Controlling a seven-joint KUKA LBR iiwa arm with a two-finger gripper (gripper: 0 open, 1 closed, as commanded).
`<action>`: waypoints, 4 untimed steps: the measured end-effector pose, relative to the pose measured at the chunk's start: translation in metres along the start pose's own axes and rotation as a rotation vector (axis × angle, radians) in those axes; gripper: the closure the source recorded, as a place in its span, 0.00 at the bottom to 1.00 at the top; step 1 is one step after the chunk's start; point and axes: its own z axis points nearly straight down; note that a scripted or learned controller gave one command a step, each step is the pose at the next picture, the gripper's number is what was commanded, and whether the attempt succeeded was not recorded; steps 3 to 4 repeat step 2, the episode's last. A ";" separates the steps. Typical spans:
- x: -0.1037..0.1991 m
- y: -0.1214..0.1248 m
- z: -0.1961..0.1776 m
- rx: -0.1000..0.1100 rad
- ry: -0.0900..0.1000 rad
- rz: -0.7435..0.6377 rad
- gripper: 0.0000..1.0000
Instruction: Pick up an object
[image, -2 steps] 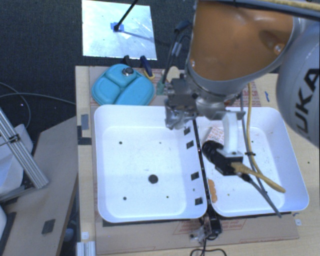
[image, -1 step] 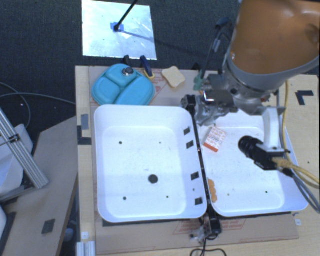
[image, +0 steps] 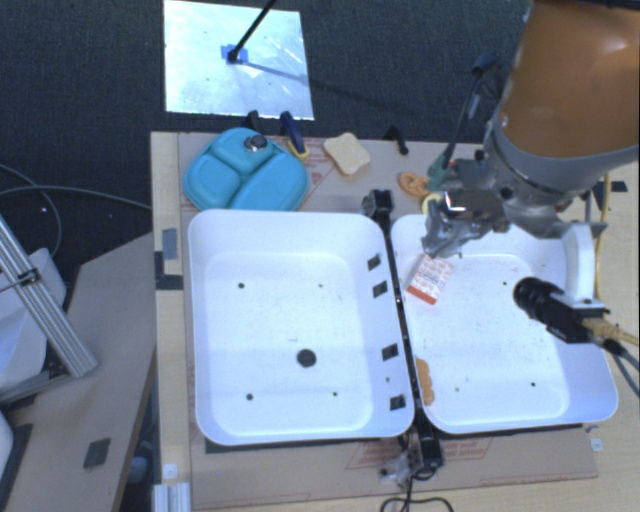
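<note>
My gripper (image: 438, 246) hangs over the far left part of the right bin (image: 500, 400). A small white packet with a red end (image: 428, 280) sits directly under its fingertips, top edge pinched between them, and it dangles at a tilt above the bin floor. A tan, elongated piece (image: 424, 381) lies against the right bin's left wall near the front. In the left bin (image: 220, 300) a small dark round object (image: 306, 357) rests on the floor.
Behind the bins on the bench lie a blue divided dish (image: 247, 172), a toast-like slice (image: 347, 153) and a small orange item (image: 413, 183). A divider with black clips (image: 390, 290) separates the two bins. The arm's bulk overhangs the right bin's far side.
</note>
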 end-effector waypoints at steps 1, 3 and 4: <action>-0.051 -0.006 0.018 0.001 0.000 0.001 1.00; 0.021 -0.001 0.106 0.008 0.001 -0.012 1.00; 0.021 -0.001 0.106 0.008 0.001 -0.012 1.00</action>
